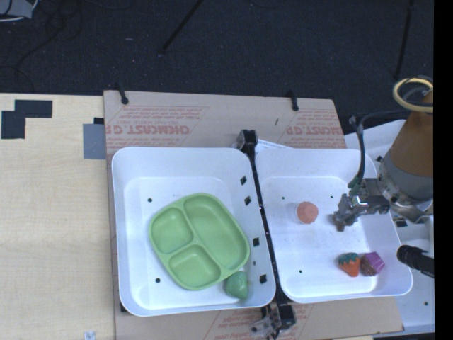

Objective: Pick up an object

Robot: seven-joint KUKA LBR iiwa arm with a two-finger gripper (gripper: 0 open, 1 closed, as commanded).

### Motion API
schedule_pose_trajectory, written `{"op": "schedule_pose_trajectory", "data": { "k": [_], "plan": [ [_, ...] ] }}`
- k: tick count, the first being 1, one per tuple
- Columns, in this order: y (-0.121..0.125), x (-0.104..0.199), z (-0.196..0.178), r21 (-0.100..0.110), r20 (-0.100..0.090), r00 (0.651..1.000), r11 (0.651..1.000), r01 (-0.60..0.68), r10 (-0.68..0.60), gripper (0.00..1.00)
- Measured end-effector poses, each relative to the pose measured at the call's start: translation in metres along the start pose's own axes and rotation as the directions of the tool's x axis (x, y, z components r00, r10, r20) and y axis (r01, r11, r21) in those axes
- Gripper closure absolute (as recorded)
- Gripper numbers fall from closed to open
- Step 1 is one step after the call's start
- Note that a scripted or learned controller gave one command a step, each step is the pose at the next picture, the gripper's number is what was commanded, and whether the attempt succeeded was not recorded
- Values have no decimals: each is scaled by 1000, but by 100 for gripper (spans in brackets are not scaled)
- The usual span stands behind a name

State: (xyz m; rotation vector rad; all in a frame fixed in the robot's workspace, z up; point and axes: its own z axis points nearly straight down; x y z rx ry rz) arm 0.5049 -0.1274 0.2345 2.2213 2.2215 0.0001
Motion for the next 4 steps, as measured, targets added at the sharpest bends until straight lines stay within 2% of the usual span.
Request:
{"op": "schedule_pose_trajectory", "data": {
  "k": [1, 2, 4],
  "plan": [
    [17, 44, 6, 2, -2, 1000, 1000, 4, -4, 100],
    [26, 104, 1, 3, -2, 1000, 1000, 6, -6, 100],
    [53, 204, -12, 2, -2, 1000, 1000, 4, -4, 100]
  ]
}}
